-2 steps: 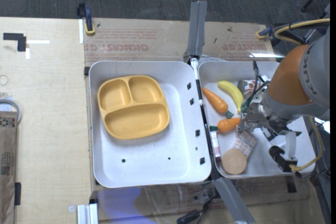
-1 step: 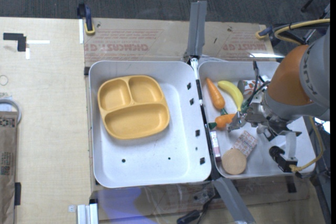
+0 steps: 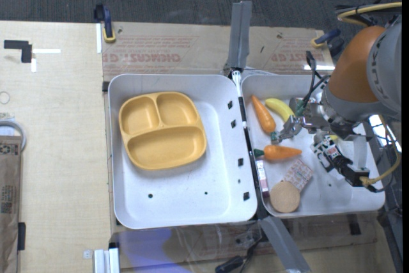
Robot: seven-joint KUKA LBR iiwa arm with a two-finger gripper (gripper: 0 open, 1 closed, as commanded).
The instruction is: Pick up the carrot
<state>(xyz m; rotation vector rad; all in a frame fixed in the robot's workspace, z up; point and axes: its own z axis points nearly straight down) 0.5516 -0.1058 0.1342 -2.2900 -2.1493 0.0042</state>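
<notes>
Right bin: gripper positioned among toy foods.

Gripper (image 3: 285, 130) is seen low in the right bin (image 3: 358, 201), between two carrots; whether its fingers are open or closed cannot be told. One carrot (image 3: 262, 113) is laid slantwise near the left wall, beside a banana (image 3: 279, 108); a second carrot (image 3: 282, 152) is laid just below the gripper. A round cracker (image 3: 285, 197) and a wafer (image 3: 298, 172) are listed nearer the front. A yellow divided plate (image 3: 162, 130) is held in the left bin (image 3: 172, 201).
</notes>
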